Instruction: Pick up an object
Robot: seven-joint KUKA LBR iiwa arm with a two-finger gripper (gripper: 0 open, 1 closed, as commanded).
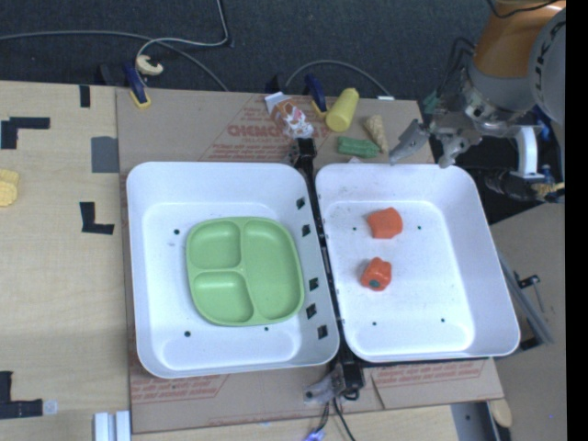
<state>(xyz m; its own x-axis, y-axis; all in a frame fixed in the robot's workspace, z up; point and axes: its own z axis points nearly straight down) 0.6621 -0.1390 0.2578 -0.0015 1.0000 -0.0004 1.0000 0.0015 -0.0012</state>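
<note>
The fingers (425, 148) are spread apart, gripping nothing, above the far rim of the right bin (478, 246). Well apart from them, inside that bin, lie an orange block (385, 222) and an orange pepper (376, 274). The left bin (152, 246) holds a green divided plate (244, 271).

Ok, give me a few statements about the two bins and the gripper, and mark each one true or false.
1. The green divided plate lies in the left bin. True.
2. Three orange objects lie in the right bin. False: there are two, the orange block and the orange pepper toy.
3. The gripper holds the orange block. False: its open fingers hover above the bin's far rim, with nothing between them.
4. A yellow cylinder lies on the cardboard beyond the bins. True.
</note>
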